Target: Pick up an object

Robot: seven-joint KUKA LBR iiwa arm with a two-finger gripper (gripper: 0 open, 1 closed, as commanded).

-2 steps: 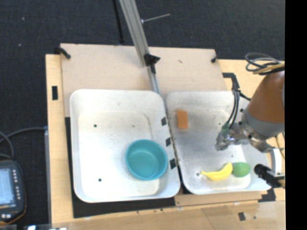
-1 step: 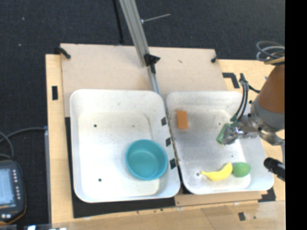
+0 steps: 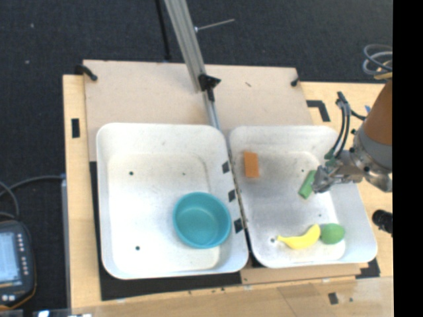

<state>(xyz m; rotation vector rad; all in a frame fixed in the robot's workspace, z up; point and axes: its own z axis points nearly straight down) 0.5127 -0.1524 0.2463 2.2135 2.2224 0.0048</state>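
Observation:
My gripper [image 3: 316,182] is over the right bin [image 3: 284,140], near its right wall, at the end of the grey arm with the orange band. A small green block [image 3: 306,184] sits tilted at its fingertips and looks pinched between them. An orange block [image 3: 251,164] lies near the bin's left wall. A yellow banana [image 3: 299,238] and a green round fruit [image 3: 332,233] lie touching at the bin's front right.
A blue bowl [image 3: 201,219] stands in the left bin [image 3: 132,144], at its front right corner. A slanted metal rail [image 3: 192,45] runs from the top down to the gap between the bins. Cables hang by the arm at the right.

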